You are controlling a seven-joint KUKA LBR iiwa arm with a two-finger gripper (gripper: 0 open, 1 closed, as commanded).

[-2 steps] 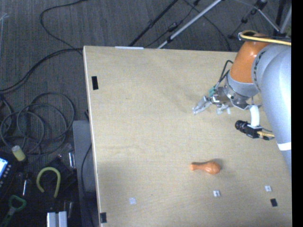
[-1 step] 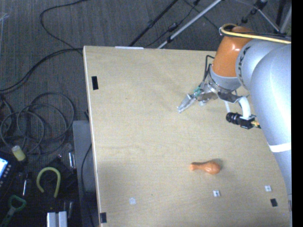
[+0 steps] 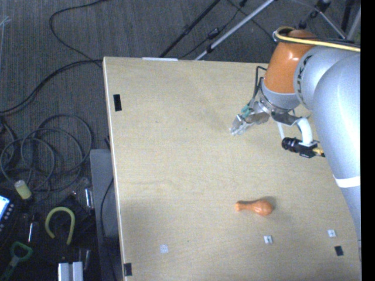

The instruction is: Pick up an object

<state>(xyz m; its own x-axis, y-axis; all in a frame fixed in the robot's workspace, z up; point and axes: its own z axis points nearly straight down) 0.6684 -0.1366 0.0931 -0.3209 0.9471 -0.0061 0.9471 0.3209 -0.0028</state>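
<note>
A small orange object [image 3: 255,206] is seen lying on its side on the worktop [image 3: 176,174], on the near half of the pale, matte, wood-coloured surface. It is shaped like a little gourd or pear — a rounded bulb at one end, narrowing to a thin neck that points away from the arm. Its skin looks smooth and slightly glossy, and it is judged to be light and probably hollow or rubbery, though its stiffness cannot be told from here.

The gripper [image 3: 241,123] is held well apart from the orange object, farther back on the worktop and slightly nearer the arm's side, with nothing between its fingers. The fingers are pale and blurred, so whether they are spread or closed cannot be told. Above them the orange band and the grey casing of the arm [image 3: 328,86] are seen.

The bulb is judged the better place for a hold — it is the widest part and gives the fingers something to close across. The neck is thin and could slip out. Because the shape is round, it may be rolled aside if only one finger touches first.
</note>
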